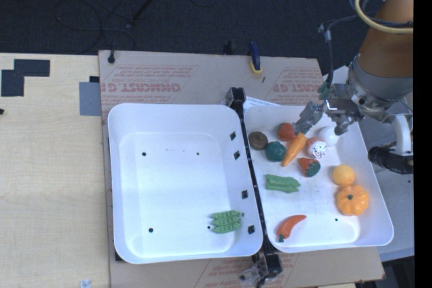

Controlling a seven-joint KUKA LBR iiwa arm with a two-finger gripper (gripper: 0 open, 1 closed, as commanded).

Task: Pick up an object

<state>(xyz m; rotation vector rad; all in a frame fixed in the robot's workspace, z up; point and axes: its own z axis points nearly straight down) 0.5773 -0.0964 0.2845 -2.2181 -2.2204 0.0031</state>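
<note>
Fingers (307, 119) spread above the carrot (293, 148); cardboard (152, 79) print unreadable.

My gripper (325, 119) hangs open above the right bin (375, 226), over the carrot (293, 148) and white ball (318, 150).

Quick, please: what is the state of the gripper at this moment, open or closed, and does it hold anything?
Gripper: open, holding nothing, above the far end of the right bin.
</note>
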